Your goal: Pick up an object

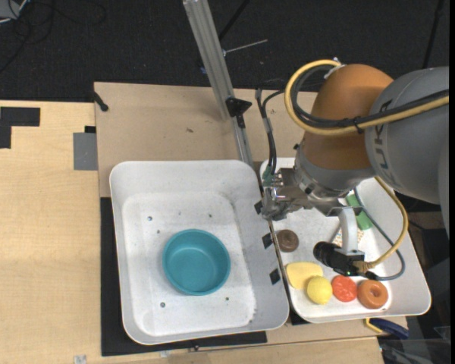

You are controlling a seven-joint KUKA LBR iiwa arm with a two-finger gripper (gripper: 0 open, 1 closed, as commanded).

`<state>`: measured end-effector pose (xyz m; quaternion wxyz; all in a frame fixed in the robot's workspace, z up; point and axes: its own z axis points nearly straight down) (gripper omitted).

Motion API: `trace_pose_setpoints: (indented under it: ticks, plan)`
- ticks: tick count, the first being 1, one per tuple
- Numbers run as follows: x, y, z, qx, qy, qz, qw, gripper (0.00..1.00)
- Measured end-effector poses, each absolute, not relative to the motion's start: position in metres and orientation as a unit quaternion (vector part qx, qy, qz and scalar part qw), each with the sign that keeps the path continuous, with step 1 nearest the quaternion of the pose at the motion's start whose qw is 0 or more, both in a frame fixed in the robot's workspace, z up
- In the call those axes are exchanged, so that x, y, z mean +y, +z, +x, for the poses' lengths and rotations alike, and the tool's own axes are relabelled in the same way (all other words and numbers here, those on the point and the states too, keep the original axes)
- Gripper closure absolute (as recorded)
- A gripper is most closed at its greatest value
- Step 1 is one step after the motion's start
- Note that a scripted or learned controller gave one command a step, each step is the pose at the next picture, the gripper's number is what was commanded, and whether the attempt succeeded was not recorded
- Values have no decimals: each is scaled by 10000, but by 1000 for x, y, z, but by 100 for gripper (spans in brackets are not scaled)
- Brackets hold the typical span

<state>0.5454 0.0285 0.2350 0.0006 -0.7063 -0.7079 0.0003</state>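
Objects for picking sit mostly in the right bin [409, 298], yet going left to right the first is a teal bowl [196, 261], alone in the left bin [136, 180] with open floor around it. Just past the shared rim lies a brown disc [288, 240], then a yellow piece [302, 272], a lemon [318, 289], a tomato [343, 288] and a donut [373, 294], packed close along the near wall, leaving little finger room. The gripper [274, 202] hangs over the rims, seemingly above the disc; whether it is wide or narrow cannot be told.
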Motion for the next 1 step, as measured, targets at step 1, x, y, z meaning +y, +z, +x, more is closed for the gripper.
trace_pose_setpoints:
  ticks: [1]
  plan:
    - [72, 225, 530, -7081, 5, -7061, 7, 100]
